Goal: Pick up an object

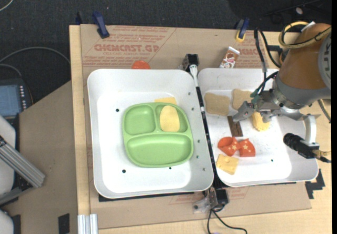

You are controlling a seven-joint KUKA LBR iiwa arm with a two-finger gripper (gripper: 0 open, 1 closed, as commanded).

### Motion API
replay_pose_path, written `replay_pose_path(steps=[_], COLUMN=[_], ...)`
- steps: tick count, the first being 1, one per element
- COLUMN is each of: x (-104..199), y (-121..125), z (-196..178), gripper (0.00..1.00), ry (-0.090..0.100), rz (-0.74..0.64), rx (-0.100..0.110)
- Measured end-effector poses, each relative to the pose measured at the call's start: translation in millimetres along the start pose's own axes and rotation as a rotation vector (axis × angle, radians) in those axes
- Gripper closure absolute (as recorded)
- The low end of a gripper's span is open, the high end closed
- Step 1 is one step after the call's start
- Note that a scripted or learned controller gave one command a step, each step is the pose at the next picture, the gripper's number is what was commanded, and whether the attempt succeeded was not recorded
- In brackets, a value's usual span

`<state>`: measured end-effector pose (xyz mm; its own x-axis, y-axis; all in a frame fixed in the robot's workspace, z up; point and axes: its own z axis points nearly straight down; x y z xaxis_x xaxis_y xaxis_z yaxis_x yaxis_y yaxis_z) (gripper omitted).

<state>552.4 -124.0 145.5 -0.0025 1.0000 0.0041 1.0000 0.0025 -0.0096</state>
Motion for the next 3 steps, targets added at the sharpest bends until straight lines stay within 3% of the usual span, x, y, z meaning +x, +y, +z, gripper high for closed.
replay_pose_path(steps=[1, 2, 3], x=[14.4, 12.8, 88.0], y=[10.5, 11.8, 60.3], z=[64.9, 50.2, -46.3], gripper=[0.0, 1.0, 1.0], ry=[-0.002, -0.005, -0.002], rz=[0.001, 0.004, -0.008], rx=[-0.003, -0.012, -0.024])
